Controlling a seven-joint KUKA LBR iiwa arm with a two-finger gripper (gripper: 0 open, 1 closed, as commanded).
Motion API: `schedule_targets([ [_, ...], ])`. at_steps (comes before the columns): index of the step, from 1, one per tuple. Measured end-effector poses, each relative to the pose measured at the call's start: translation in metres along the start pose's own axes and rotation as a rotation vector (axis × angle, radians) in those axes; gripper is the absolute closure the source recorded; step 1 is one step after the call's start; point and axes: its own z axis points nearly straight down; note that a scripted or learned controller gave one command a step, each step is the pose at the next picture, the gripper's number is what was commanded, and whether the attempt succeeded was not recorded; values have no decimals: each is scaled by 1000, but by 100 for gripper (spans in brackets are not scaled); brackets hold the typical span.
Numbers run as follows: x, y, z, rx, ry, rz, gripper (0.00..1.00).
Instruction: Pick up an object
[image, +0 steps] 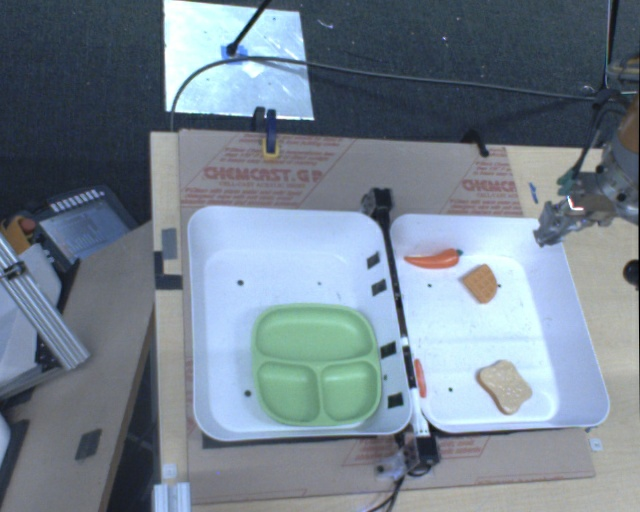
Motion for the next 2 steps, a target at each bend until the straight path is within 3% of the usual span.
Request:
schedule_targets([
  [2,90,-31,0,8,3,-3,100],
])
